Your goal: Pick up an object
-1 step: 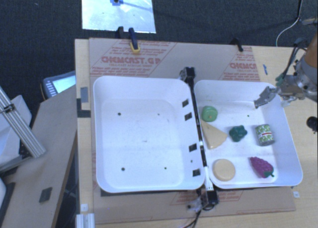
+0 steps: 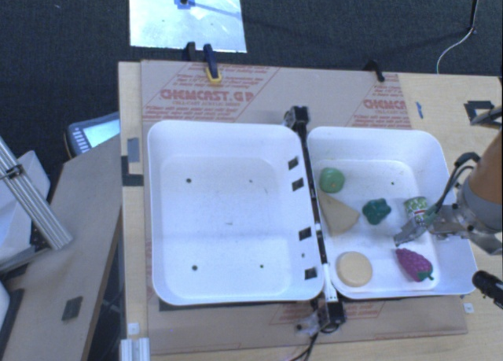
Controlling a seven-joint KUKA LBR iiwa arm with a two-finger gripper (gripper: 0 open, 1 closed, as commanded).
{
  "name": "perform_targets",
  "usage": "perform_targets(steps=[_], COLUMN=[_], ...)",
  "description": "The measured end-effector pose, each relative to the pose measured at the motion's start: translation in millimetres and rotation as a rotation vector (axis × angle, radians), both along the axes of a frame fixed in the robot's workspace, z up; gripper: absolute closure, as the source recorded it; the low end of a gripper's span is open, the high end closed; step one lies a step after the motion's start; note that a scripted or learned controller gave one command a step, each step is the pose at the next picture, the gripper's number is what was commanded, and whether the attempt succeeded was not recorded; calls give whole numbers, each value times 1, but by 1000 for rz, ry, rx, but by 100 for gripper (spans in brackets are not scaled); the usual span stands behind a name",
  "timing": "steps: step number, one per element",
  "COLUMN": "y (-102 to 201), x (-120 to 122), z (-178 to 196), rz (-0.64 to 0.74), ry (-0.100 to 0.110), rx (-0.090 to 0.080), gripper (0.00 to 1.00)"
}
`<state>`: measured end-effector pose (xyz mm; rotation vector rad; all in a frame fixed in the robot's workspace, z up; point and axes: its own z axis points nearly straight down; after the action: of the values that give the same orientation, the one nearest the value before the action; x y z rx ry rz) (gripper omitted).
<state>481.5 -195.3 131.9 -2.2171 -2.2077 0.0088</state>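
Note:
The right bin (image 2: 369, 145) holds several small objects. A light green ball (image 2: 332, 180) lies near its left wall, with a tan wedge (image 2: 339, 215) just below it. A dark green broccoli-like piece (image 2: 376, 211) sits in the middle. A small green and white can (image 2: 416, 208) stands toward the right. A purple bunch of grapes (image 2: 414, 263) and a tan round disc (image 2: 354, 269) lie along the front. My gripper (image 2: 414, 230) reaches in from the right, low over the bin, between the can and the grapes. I see nothing held in it.
The left bin (image 2: 228, 210) adjoins the right one along a divider with black clips (image 2: 302, 186). Both rest on a cardboard sheet (image 2: 267, 88). A cable (image 2: 460, 171) loops near the arm (image 2: 483, 214) at the right.

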Motion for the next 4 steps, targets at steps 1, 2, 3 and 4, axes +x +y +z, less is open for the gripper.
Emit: perform_targets(steps=[1, 2, 3, 4], y=[-12, -11, 4, 3], x=[38, 4, 56, 52], z=[164, -53, 76, 80], rz=[10, 3, 13, 11], ry=[-33, -11, -30, -19], rx=[-13, -5, -10, -7], gripper=[0, 0, 0, 100])
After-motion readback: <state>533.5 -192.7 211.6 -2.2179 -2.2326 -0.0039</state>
